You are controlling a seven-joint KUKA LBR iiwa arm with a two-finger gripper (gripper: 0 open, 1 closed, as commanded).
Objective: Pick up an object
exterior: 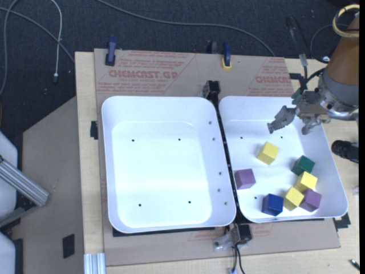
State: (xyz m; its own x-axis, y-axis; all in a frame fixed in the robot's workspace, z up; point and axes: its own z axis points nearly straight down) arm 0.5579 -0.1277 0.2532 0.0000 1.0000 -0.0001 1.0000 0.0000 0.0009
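While pincer point(294, 122) hangs spread wide, holding nothing, yellow cube point(268, 153) sits below, tilted, matte.

Table point(85, 170): light wood top. Brown printed board point(148, 73) lies flat on it, held by blue clamps point(111, 50) at far edge. Two white bins side by side: left bin point(111, 170), right bin point(251, 110).

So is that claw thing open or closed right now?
Open. The gripper hangs over the right bin with its two fingers spread apart and nothing between them; the blocks lie lower in the bin.
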